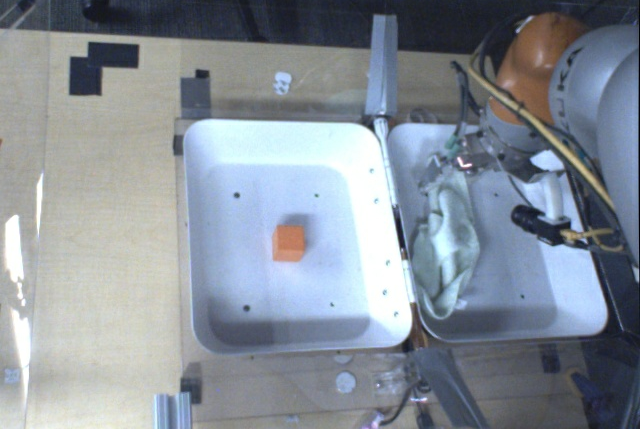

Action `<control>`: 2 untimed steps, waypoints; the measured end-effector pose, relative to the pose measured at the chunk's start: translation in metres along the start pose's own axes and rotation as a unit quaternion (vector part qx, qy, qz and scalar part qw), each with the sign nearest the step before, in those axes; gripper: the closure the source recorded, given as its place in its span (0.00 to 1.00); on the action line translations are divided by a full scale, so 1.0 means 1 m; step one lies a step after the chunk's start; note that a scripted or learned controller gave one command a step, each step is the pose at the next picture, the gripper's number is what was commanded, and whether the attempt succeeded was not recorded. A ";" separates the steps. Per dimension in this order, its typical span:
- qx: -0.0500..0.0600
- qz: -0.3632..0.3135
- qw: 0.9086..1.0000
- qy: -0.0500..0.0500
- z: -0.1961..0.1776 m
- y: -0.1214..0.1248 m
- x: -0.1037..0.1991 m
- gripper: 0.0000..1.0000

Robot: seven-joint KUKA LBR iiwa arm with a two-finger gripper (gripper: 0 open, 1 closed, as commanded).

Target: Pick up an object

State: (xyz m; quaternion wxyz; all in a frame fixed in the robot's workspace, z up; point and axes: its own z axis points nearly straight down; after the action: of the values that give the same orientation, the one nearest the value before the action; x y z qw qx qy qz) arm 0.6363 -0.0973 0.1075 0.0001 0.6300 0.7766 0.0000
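Note:
A pale green-white cloth (446, 244) lies stretched lengthwise along the left side of the right bin (560, 302). Its upper end is drawn up into a narrow bunch at my gripper (447, 167). The gripper hangs over the bin's far left part and is shut on that bunched end. The rest of the cloth trails down toward the bin's near left corner. A small orange cube (289, 243) sits alone near the middle of the left bin (215, 217), well away from the gripper.
The grey arm with its orange band (535, 57) and black cables (545, 222) covers the right bin's far right side. A metal post (381, 67) stands behind the divide between the bins. Black markers (100, 65) lie on the wooden bench at left.

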 end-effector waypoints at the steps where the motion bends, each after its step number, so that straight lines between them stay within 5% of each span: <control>1: -0.004 -0.002 1.000 -0.001 -0.012 0.003 0.001 1.00; 2: -0.003 -0.004 1.000 -0.001 -0.107 0.040 0.037 1.00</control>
State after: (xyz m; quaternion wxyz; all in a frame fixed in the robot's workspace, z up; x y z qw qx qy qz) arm 0.6678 -0.0525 0.2146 0.0028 0.6269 0.7791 0.0021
